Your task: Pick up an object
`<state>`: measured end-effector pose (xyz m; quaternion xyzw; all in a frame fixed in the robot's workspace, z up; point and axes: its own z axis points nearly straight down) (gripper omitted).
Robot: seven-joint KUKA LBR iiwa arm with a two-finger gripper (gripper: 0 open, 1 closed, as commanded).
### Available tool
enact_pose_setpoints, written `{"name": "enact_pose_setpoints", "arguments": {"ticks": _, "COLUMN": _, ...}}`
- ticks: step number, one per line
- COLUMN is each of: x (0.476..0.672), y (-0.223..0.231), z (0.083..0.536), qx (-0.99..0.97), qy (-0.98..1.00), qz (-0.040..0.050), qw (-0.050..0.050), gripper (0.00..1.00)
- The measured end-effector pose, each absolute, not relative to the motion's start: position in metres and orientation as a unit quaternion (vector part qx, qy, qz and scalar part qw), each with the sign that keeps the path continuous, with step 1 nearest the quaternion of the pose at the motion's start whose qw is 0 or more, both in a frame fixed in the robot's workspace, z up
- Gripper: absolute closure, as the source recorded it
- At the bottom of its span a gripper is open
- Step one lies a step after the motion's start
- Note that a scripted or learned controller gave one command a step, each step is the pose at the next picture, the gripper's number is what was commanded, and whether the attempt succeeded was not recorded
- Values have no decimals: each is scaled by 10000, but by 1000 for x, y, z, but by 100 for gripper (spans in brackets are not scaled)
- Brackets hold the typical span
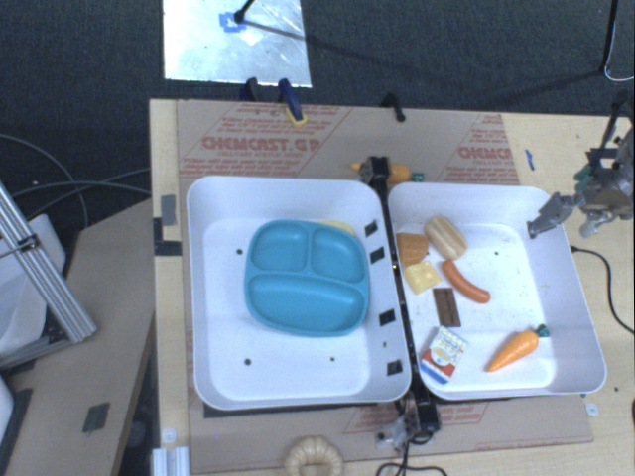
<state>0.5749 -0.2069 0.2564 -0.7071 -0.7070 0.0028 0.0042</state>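
I see the gripper (568, 216) spread open and holding nothing, at the right bin's (580, 296) far rim. Six items inside: glossy carrot (514, 349), sausage (465, 281), bun (445, 235), possibly cheese (421, 277).

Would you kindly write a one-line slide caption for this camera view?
Gripper hovers at the right bin's far right corner, above carrot, sausage and bread roll; blue divided plate fills left bin.
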Motion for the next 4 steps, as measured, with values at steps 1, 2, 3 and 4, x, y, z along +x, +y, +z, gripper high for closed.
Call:
{"name": "enact_pose_setpoints", "arguments": {"ticks": 1, "x": 577, "y": -206, "z": 264, "qx": -7059, "qy": -7083, "qz": -4, "qw": -9, "gripper": 0}}
{"name": "enact_pose_setpoints", "arguments": {"ticks": 2, "x": 577, "y": -196, "z": 208, "qx": -7055, "qy": -7087, "qz": 5, "qw": 12, "gripper": 0}}
{"name": "enact_pose_setpoints", "arguments": {"ticks": 3, "x": 579, "y": -187, "z": 149, "qx": -7053, "qy": -7089, "qz": 6, "qw": 18, "gripper": 0}}
{"name": "enact_pose_setpoints", "arguments": {"ticks": 4, "x": 581, "y": -186, "z": 86, "qx": -7062, "qy": -7080, "qz": 6, "qw": 12, "gripper": 0}}
